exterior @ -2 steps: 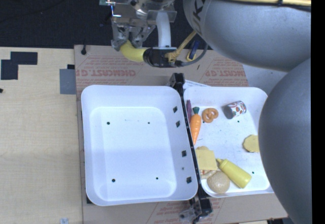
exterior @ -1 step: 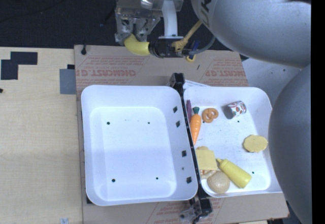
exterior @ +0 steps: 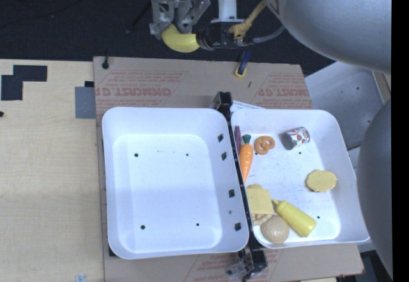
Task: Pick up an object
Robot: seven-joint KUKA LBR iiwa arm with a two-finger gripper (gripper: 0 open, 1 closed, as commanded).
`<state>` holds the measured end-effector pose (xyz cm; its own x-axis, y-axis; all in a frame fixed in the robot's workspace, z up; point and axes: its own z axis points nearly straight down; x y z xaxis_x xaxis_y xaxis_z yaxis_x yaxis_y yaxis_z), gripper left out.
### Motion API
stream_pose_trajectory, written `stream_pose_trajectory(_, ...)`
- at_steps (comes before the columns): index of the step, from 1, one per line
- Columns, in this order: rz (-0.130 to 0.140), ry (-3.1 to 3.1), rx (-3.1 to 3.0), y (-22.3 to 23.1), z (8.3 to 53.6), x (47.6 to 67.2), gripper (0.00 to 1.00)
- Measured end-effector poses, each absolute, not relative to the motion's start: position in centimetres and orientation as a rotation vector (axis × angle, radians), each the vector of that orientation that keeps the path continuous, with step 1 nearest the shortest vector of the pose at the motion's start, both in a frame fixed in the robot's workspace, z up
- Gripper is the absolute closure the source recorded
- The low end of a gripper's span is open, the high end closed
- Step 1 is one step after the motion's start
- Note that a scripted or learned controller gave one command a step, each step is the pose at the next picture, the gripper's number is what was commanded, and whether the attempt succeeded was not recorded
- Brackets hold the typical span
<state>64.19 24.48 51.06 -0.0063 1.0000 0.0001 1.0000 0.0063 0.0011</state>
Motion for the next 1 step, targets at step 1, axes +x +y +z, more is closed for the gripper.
stream_pose_trajectory(1, -0.030, 2.227, 2.228, 23.66, 33.66, 64.17, 1.00)
